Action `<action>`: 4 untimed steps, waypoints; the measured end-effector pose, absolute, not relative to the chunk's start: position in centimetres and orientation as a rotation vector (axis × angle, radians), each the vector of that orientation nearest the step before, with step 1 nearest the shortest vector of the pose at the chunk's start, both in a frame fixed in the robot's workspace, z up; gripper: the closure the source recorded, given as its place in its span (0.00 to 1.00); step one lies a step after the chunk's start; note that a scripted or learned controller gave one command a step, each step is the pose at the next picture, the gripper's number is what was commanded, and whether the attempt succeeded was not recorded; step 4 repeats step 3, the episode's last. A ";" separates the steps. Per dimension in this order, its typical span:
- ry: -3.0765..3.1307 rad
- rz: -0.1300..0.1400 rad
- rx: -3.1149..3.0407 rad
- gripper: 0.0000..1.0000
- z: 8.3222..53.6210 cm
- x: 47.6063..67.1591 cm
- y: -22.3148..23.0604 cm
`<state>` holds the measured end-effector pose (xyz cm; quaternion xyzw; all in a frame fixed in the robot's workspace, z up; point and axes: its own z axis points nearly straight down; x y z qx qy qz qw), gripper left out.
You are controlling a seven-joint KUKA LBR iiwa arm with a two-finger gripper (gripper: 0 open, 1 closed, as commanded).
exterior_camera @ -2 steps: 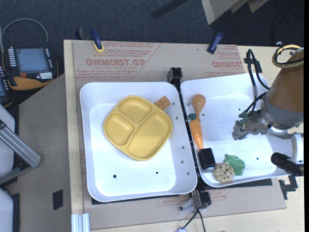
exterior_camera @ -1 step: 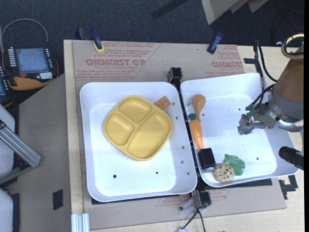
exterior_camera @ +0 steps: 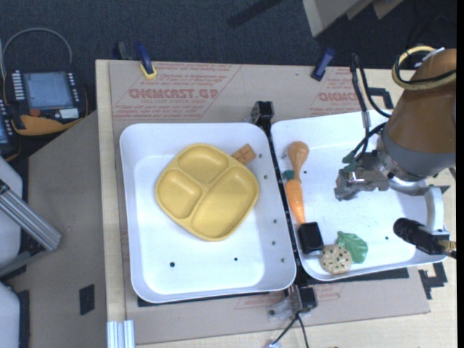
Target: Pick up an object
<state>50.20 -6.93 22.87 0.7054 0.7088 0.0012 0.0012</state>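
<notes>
My gripper [exterior_camera: 353,185] hangs over the middle of the right bin [exterior_camera: 377,133], below the orange band of the arm; nothing shows between its fingers. Along the bin's left wall lie a tan wooden peg [exterior_camera: 296,157] and, below it, an orange carrot [exterior_camera: 293,199]. Near the front left corner sit a black block [exterior_camera: 310,236], a speckled cookie [exterior_camera: 336,258] and a green leafy piece [exterior_camera: 354,244]. All of these lie left of or in front of the gripper, apart from it.
The left bin [exterior_camera: 145,216] holds a yellow divided plate [exterior_camera: 207,191] with a small brown block [exterior_camera: 243,153] at its upper right edge. A black divider runs between the bins. A black part of the arm [exterior_camera: 418,235] juts over the right bin's front right.
</notes>
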 end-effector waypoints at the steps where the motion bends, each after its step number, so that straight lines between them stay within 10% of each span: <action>1: 2.226 0.003 2.215 1.00 23.8 50.8 -1.4; 4: 2.223 0.001 2.218 1.00 24.4 51.3 8.2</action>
